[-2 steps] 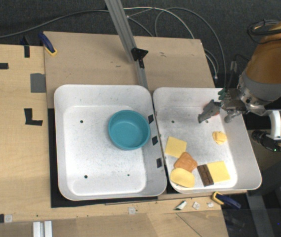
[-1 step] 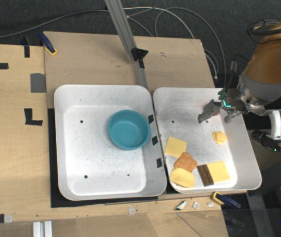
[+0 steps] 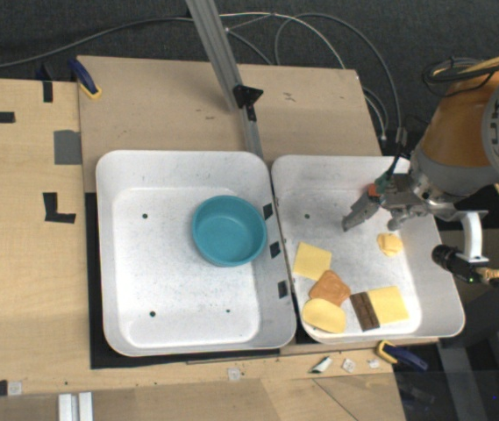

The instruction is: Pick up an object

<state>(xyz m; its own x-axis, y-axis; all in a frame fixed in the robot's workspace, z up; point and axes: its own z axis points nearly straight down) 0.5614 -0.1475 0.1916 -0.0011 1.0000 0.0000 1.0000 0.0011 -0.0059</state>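
Over right bin [image 3: 424,323] | gripper [image 3: 376,222] spread, nothing held | small yellow piece [image 3: 390,245] just beside, probably light, soft foam | pinch across sides

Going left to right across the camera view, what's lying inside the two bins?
Blue bowl in the left bin → flat yellow square in the right bin → gripper → small yellow piece.

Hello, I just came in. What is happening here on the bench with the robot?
A grey and orange arm reaches in from the right, its gripper open above the right bin and holding nothing. That bin holds several yellow and brown food pieces, among them a small yellow piece near the gripper. The left bin holds a blue bowl.
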